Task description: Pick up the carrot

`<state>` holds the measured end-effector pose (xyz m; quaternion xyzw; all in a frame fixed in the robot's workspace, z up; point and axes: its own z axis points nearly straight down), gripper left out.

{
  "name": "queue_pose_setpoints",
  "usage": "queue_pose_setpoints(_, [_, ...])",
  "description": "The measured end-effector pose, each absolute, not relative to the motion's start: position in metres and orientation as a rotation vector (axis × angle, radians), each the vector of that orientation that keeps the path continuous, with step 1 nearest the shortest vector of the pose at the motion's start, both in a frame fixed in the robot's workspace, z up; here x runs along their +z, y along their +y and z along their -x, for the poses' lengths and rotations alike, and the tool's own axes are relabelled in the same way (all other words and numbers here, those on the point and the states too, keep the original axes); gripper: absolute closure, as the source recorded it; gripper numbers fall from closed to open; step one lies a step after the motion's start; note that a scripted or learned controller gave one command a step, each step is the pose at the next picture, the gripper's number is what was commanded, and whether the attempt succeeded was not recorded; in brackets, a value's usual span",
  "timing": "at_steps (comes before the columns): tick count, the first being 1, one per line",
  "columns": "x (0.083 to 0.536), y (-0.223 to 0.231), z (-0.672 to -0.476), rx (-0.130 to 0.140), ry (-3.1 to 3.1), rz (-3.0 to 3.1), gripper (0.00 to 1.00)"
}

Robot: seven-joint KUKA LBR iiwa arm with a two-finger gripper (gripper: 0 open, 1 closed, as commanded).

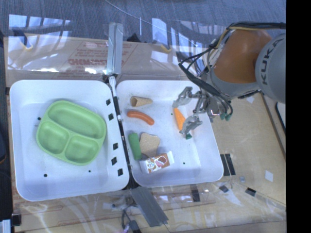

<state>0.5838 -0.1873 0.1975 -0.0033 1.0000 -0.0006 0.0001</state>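
Your tool [186, 111] sits over right bin [204, 154], fingers spread apart, nothing between them. Carrot [179, 118] lies on bin floor just left of tool, touching or nearly so. Further left you see sausage [140, 117], cone [140, 101], bread slice [149, 143], green stick [134, 145], carton [156, 162]. Green tray [71, 131] in left bin [24, 169].

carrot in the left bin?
No: the carrot lies in the right bin, beside the gripper, while the left bin holds a green divided plate.
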Motion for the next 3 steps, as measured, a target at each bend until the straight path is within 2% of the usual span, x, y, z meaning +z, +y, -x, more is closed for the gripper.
queue_pose_setpoints(1, [0.093, -0.207, -0.628, -0.001, 3.131, 0.205, 0.0])
queue_pose_setpoints(2, [0.105, -0.204, -0.631, -0.003, 3.126, 0.216, 1.0])
queue_pose_setpoints(3, [0.19, -0.143, -0.661, -0.001, 3.127, 0.067, 1.0])
